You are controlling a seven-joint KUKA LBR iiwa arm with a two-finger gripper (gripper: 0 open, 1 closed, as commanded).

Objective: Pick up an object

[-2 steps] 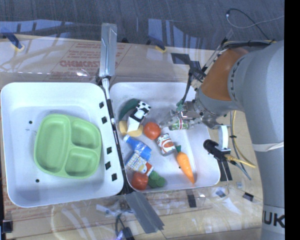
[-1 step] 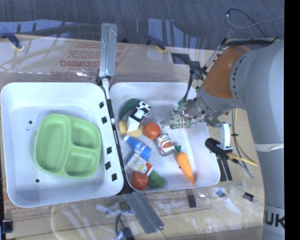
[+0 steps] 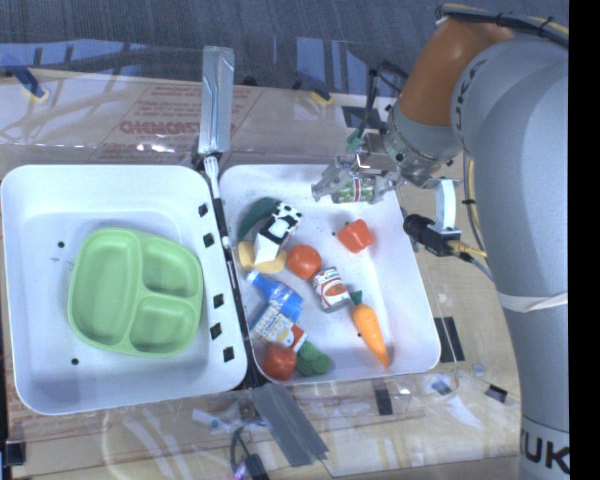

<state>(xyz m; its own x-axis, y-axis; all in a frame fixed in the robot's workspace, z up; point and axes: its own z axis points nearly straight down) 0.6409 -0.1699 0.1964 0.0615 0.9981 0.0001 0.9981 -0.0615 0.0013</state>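
Camera view shows the gripper (image 3: pixel 355 183) at the right bin's (image 3: pixel 420 318) far edge. Its fingers clamp a small green-labelled can (image 3: pixel 358 192).

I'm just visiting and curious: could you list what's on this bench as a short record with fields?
left bin: green divided plate
right bin: toy food, including carrot, tomato, small can, blue carton
arm: grey with orange band
gripper: at right bin's far edge
fingers: state unclear

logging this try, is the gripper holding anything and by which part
Cannot be told: the gripper sits over the right bin's far edge, its tip too blurred.
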